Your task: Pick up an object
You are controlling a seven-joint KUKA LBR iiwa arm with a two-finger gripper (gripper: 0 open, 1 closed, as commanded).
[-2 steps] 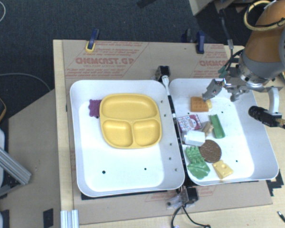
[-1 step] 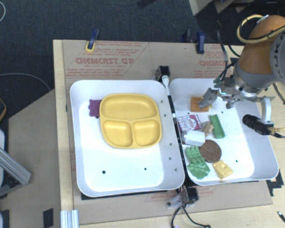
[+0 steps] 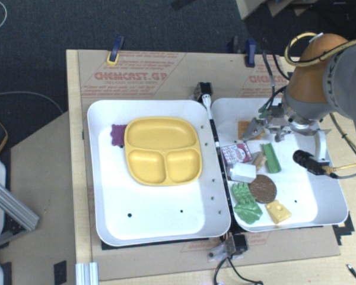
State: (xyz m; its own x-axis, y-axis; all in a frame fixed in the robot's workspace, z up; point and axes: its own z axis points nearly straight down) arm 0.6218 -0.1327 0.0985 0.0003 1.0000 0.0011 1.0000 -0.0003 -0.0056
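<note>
A: Candidates for picking, right white shallow plastic bin (image 3: pixel 320 209). A cluster lies along its left half: green rectangular block (image 3: pixel 270 158), tilted; small tan wedge (image 3: pixel 260 160) just beside it on the left; pink-and-white printed packet (image 3: pixel 235 154) near the bin's left wall; white rectangular block (image 3: pixel 244 173) below the packet.

B: Further toward the front?

A: Brown round disc (image 3: pixel 263 189), touching or nearly touching the white block. Green knobbly soft toy piece (image 3: pixel 247 202) at front left. Yellow cheese-like wedge with holes (image 3: pixel 278 211) just right of it. An orange flat piece (image 3: pixel 244 127) sits toward the back, by the gripper.

B: Gripper?

A: Two-finger metal gripper (image 3: pixel 267 127) is low over the back of the right bin, above the green block and beside the orange piece. Nothing visible between the fingers. Spread or pressed together: cannot tell from this angle.

B: Arm?

A: Grey arm with orange band (image 3: pixel 311 76), entering from the right.

B: Left side?

A: Left white shallow plastic bin (image 3: pixel 160 218) holds a yellow three-compartment plastic tray (image 3: pixel 163 149), a purple ragged-edged piece (image 3: pixel 118 135) touching its left edge.
</note>
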